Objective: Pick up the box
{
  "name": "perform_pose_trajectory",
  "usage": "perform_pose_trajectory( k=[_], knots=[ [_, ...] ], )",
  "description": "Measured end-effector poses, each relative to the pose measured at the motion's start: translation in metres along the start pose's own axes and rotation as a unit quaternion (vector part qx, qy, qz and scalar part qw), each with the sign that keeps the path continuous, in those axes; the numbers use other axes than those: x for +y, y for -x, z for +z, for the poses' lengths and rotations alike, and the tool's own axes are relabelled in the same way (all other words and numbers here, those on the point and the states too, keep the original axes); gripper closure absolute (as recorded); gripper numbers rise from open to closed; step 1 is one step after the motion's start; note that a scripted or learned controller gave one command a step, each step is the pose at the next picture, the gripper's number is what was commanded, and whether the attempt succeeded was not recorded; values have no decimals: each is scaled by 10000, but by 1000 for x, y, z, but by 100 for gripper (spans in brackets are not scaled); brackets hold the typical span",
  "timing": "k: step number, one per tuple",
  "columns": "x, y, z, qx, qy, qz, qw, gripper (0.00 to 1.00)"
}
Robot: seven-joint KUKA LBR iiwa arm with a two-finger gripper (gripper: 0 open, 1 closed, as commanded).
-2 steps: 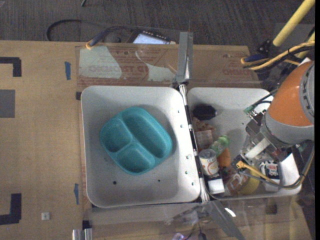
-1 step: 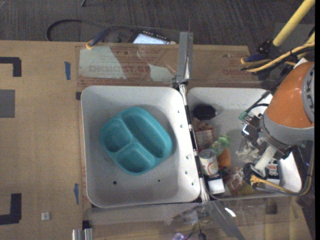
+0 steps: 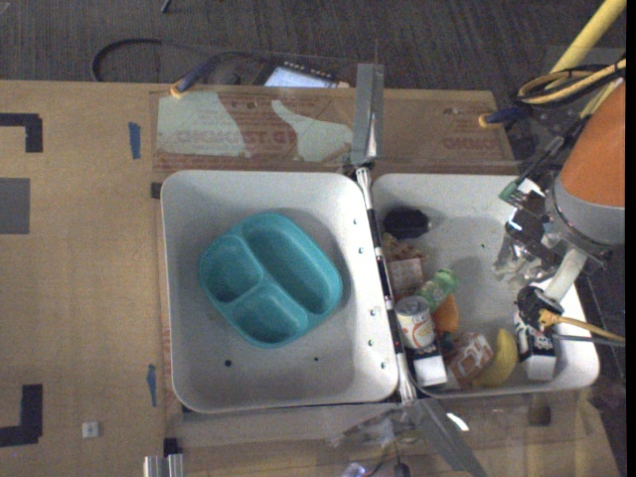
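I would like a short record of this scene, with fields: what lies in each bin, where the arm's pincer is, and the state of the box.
left bin: shallow white left bin, holding a teal plastic plate with three compartments
right bin: shallow white right bin, things crowded along its left wall and near edge
things there: black rounded object; small tin can; yellow banana; small printed cardboard box
pincer: over the right bin's right side
box state: lying in the bin, apart from the pincer

Grey arm (image 3: 588, 219) — orange band (image 3: 604, 147), yellow cables (image 3: 556, 85).
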State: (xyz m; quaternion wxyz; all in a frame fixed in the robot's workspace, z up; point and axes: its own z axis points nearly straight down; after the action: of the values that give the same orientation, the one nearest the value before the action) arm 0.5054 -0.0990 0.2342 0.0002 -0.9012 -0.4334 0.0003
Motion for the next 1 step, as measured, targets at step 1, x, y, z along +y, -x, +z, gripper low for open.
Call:
perform_pose_trajectory(
  k=[1],
  knots=[
    [0, 0, 0, -2, -2, -4, 10000, 0]
  ],
)
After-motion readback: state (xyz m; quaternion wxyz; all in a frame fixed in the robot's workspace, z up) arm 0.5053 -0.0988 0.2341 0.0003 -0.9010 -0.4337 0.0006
